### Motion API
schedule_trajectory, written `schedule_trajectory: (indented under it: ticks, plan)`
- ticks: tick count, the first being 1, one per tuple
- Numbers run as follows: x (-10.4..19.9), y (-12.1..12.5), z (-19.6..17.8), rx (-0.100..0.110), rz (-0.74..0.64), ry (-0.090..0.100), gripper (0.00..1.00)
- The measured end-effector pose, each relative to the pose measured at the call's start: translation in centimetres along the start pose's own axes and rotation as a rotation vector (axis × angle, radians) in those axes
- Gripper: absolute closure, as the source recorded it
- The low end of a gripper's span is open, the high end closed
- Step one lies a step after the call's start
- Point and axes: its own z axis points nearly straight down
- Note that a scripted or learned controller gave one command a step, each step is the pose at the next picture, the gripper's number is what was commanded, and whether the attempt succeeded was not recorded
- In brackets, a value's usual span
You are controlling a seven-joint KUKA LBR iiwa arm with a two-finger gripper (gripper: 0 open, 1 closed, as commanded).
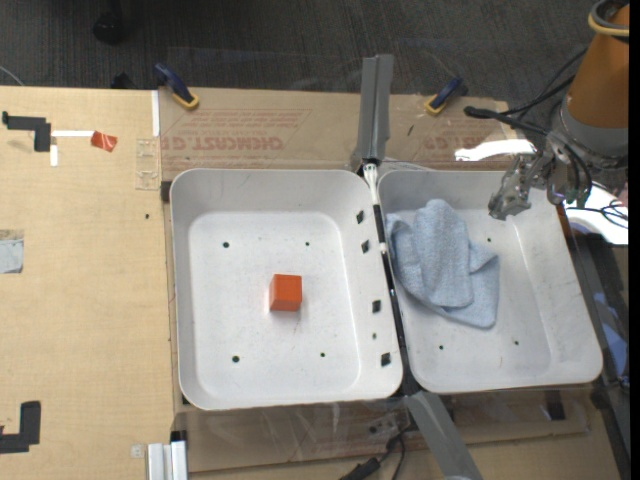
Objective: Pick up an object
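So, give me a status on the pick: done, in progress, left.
Done: nothing looks picked yet. The orange block sits on the floor of the left bin, and the blue cloth lies crumpled in the right bin. In hand: the end effector is over the right bin's far corner, apart from the cloth. Left: descend onto an object, grasp and lift.

Printed red lettering on the flat brown cardboard sheet (262,128) behind the white bins, upside down and mirrored from this camera, reading roughly "CHEMCYST. GE", letters uncertain; smaller print line beneath too blurred to read; no other legible text, numbers or brand marks anywhere on the bench
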Motion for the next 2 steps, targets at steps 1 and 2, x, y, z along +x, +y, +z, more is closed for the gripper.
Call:
schedule_trajectory:
  ticks: [1,2]
  plan:
    - [-1.4,0.1,-1.4,0.0,-0.175,-0.004,1.0]
    - [-2.8,-0.9,1.5,0.0,-0.282,-0.002,1.0]
